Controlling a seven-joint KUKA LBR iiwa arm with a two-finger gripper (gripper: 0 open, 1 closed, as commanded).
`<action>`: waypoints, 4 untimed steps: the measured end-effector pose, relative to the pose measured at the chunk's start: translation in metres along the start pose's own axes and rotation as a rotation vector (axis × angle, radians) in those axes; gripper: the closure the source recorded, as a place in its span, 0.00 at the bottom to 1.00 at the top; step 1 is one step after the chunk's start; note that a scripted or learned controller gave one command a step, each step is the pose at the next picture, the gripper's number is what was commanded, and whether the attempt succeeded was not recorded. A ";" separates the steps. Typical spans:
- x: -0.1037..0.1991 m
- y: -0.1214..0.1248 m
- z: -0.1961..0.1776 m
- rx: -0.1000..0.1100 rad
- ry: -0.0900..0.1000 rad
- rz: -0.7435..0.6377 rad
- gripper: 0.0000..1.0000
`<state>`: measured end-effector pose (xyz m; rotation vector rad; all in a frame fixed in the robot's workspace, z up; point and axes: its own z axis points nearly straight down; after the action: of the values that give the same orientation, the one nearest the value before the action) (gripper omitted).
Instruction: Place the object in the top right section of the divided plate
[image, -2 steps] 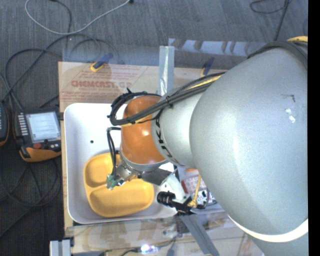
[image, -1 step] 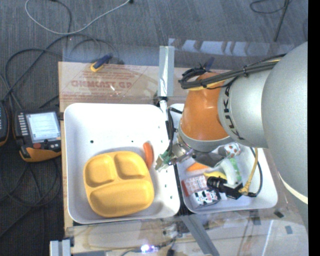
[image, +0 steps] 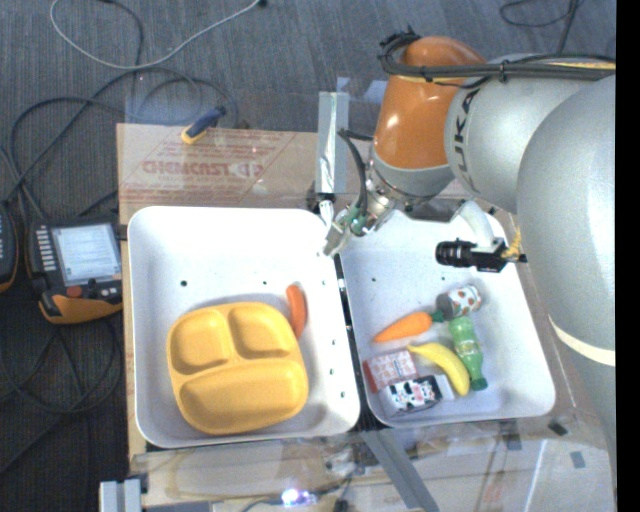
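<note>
A yellow divided plate (image: 238, 372) lies in the left bin (image: 200, 240), with two small sections at its far side and one large section at the front. A small orange sausage-shaped object (image: 296, 308) lies on the bin floor just off the plate's top right corner, touching or nearly touching the rim. My gripper (image: 337, 236) hangs over the wall between the two bins, near their far edge, above and to the right of the orange object. I see nothing held in it.
The right bin (image: 400, 262) holds a carrot (image: 404, 326), a banana (image: 447, 364), a green bottle (image: 467, 350), a small patterned can (image: 461, 299), a red packet (image: 388, 369) and a black-and-white box (image: 414, 393), all in its front half. The arm spans the bin's far right.
</note>
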<state>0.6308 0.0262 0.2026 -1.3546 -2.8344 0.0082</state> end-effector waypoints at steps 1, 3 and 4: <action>0.001 0.001 0.000 0.000 0.000 -0.001 0.00; 0.028 -0.001 0.022 0.000 0.002 -0.151 0.00; -0.002 0.008 0.022 0.002 0.001 0.320 0.00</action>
<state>0.6381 0.0291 0.1804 -1.7881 -2.5820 0.0108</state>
